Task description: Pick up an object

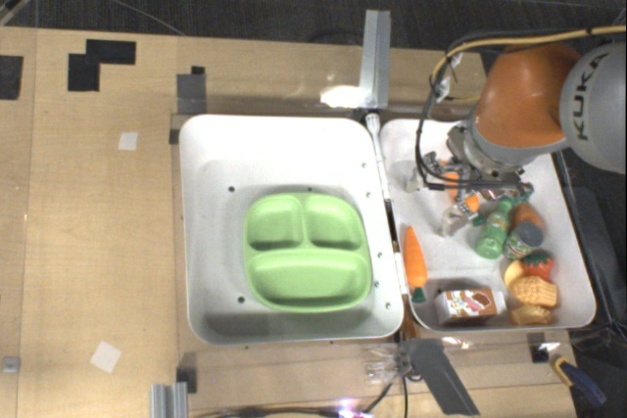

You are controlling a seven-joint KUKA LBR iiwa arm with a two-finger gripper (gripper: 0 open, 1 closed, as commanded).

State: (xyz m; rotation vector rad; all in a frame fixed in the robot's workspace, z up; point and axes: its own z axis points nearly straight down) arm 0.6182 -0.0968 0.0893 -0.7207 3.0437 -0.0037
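Green plastic bottle directly beneath gripper, right bin; grip state can't tell. Looks light, rigid, slick; best taken across body. Toy carrot off to gripper's left.

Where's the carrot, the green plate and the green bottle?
Carrot (415,256): camera view, middle of its orange body.
Green plate (308,250): camera view, ridge between its compartments.
Green bottle (493,232): camera view, middle of its body.

right bin | carrot was laid lengthwise along left wall | brown carton was laid flat at near edge | green bottle was tilted mid-bin | waffle and tomato were seen toward near right corner
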